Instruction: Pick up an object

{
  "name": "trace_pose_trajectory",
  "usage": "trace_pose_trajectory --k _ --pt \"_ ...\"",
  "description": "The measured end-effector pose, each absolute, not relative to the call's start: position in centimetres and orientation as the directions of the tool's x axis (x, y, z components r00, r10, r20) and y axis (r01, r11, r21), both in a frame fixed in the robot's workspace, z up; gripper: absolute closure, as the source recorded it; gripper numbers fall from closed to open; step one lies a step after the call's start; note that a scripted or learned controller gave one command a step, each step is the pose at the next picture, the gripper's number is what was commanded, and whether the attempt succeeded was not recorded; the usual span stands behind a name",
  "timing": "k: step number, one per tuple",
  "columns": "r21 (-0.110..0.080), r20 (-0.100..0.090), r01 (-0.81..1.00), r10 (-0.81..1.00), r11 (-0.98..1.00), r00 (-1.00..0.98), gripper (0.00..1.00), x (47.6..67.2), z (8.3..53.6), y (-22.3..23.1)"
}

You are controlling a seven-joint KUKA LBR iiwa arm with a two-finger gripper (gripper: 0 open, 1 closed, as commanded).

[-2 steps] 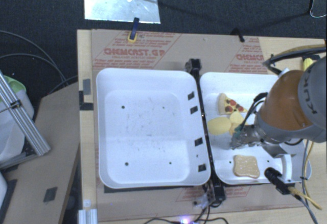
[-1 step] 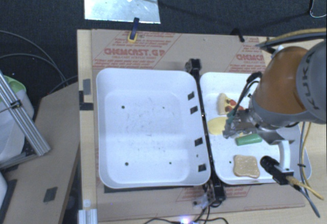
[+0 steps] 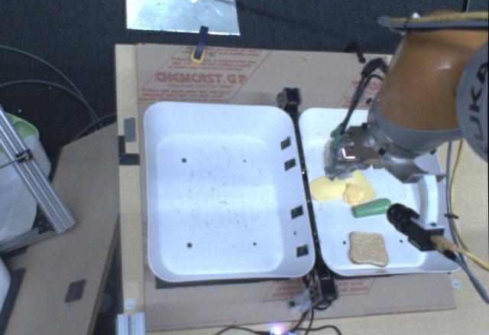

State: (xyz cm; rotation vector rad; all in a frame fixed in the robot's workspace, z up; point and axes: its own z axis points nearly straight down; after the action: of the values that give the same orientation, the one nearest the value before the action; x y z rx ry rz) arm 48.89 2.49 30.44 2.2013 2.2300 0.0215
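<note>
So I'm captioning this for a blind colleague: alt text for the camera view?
A grey and orange robot arm reaches into the right bin, its gripper above a yellow item, beside a green piece and a toast slice.

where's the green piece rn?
In the right bin, the green piece lies just right of the yellow item, above the toast-like slice.

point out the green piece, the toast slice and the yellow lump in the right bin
green piece [image 3: 371,208], camera view, middle of its body
toast slice [image 3: 368,248], camera view, centre of its face
yellow lump [image 3: 328,190], camera view, its left part

Robotics lab: arm [image 3: 435,73] over 2 bins [image 3: 221,188], loose cables [image 3: 46,66]
</note>
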Motion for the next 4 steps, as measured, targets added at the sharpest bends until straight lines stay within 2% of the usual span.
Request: trace_pose_trajectory --k 1,2,3,4 --pt "0.008 0.003 1.0 1.0 0.01 -0.01 1.0 48.7 36.4 8.2" --pt "0.003 -0.001 1.0 1.0 -0.002 0.002 1.0 51.4 35.3 4.8" --pt "0.002 0.0 1.0 1.0 0.003 -0.003 0.0 51.3 35.3 5.0" --pt "-0.002 0.001 1.0 1.0 0.009 -0.009 0.0 48.6 30.8 10.8"
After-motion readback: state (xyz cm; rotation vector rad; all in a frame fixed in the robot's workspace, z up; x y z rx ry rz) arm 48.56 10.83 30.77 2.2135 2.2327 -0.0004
